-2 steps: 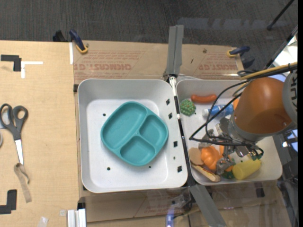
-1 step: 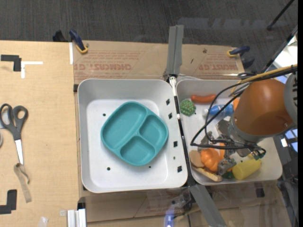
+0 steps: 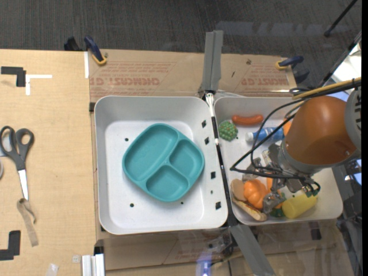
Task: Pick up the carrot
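while the hand (image 3: 275, 199) sits low in the right bin (image 3: 328, 211), near its front edge, the grey wrist and orange band of the arm (image 3: 319, 132) cover most of it from above; only a small metallic part shows, with cables looped round it. cannot tell how far the hand is open, nor whether anything is in it.

the carrot (image 3: 253, 192) lies just beside the hand, on the side toward the left bin (image 3: 109, 171). it reads as a short, stubby orange piece, rounded, a little glossy, likely a plastic toy. its long axis is hard to judge: part of it is hidden by the hand, and the visible part looks nearly as wide as long. whether the hand touches it cannot be told.

outward from there: a tan, bread-like piece (image 3: 246, 207) lies under and in front of the carrot, touching it. a yellow item (image 3: 298, 206) sits on the hand's other side. farther back in the same bin are a green ball (image 3: 228, 131) and a red sausage (image 3: 248, 119). the left bin holds a teal divided plate (image 3: 164, 162). scissors (image 3: 17, 154) rest on the tabletop (image 3: 46, 200), well apart.

judgement: a small shift toward the left bin should centre the hand on the carrot.
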### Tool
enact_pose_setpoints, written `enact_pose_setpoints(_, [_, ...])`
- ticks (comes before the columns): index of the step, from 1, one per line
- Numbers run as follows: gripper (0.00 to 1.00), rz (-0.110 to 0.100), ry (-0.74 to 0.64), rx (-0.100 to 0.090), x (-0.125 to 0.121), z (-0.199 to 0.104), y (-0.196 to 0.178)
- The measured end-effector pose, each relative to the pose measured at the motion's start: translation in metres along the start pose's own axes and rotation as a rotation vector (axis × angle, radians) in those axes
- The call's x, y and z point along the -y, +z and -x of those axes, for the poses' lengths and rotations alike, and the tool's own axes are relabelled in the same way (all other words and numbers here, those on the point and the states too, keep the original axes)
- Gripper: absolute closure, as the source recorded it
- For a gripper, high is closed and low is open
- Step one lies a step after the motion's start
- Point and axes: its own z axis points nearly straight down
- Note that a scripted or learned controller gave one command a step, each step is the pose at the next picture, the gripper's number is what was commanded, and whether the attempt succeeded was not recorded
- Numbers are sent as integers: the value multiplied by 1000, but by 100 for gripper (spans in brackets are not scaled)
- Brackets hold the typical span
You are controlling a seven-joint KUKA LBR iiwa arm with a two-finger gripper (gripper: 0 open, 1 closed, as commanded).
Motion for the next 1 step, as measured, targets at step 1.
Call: enact_pose_setpoints(1, [0, 0, 54, -4, -1, 1, 0])
